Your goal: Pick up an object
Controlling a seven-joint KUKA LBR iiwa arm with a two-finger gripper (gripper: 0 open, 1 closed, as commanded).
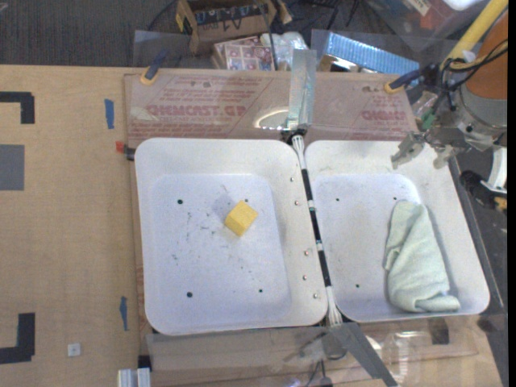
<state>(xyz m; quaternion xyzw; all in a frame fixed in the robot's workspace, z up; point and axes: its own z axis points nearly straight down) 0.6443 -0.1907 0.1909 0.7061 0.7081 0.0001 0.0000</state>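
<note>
A small yellow block (240,218) lies near the middle of the left bin (161,176). A pale green cloth (416,258), crumpled and folded lengthwise, rests along the right side of the right bin (355,176). My gripper (422,152) hangs above the right bin's far right corner, well apart from the cloth and far from the block. Its two fingers are spread, with nothing between them.
A clear plastic sheet with red lettering (210,107) stands behind the bins. Boxes and clutter (242,31) lie beyond it. A metal clamp (300,95) sits at the far end of the divider between the bins.
</note>
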